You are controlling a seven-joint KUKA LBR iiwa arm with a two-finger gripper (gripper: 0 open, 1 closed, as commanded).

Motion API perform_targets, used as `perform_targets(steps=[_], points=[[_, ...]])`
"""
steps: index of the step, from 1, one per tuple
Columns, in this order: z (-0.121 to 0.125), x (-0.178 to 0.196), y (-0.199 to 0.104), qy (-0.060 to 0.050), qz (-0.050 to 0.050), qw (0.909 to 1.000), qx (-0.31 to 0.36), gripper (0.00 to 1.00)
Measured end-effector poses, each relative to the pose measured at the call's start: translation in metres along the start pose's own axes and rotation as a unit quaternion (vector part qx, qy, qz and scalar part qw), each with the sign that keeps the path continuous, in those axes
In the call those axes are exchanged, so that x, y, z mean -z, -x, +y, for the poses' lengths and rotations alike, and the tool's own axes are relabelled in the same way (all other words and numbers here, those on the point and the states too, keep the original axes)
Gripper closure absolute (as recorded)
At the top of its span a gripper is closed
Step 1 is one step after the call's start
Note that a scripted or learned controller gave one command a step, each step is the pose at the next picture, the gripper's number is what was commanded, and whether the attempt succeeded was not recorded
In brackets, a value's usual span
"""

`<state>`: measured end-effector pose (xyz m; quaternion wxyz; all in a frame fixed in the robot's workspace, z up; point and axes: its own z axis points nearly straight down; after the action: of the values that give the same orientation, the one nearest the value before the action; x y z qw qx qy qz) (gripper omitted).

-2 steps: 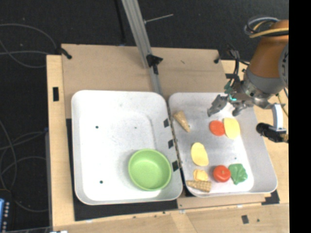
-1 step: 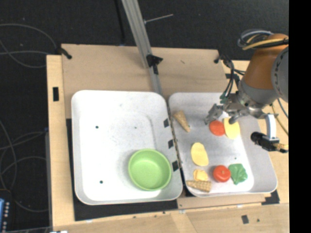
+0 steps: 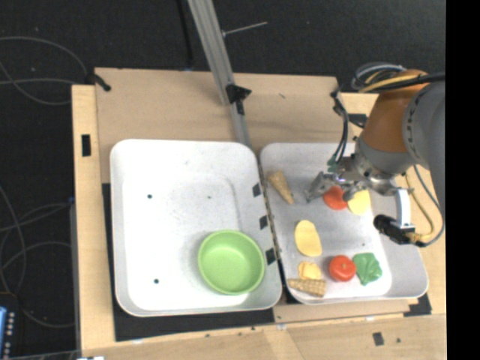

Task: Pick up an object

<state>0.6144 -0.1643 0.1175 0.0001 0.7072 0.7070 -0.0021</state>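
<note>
You are looking down on two white bins side by side: the left bin is carrying a green bowl, and the right bin is carrying the small toy foods. The grey arm with its orange band is reaching in from the right, and its gripper is hanging low over the upper half of the right bin, directly above a red piece that is touching a yellow piece. Whether it is clasping anything cannot be told from this angle; the wrist is covering the tool.

Elsewhere in that bin you are seeing a tan cone near the left wall, a yellow oval in the middle, a waffle-like piece at the front rim, and a red tomato just beside a green piece.

What you are risking here: the red and yellow pieces are sitting against each other, so a closing grip is likely to catch both, or squeeze one out sideways. The red piece is looking rounded and could roll away. A descent that is slightly off is liable to push the pair along the floor rather than lift either.
</note>
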Motion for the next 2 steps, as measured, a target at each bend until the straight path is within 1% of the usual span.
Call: perform_targets(steps=[1,2], points=[[0.001,-0.015,0.003,0.003,-0.001,1.0,-0.001,0.0],[0.002,-0.002,0.003,0.005,-0.001,1.0,-0.002,1.0]])
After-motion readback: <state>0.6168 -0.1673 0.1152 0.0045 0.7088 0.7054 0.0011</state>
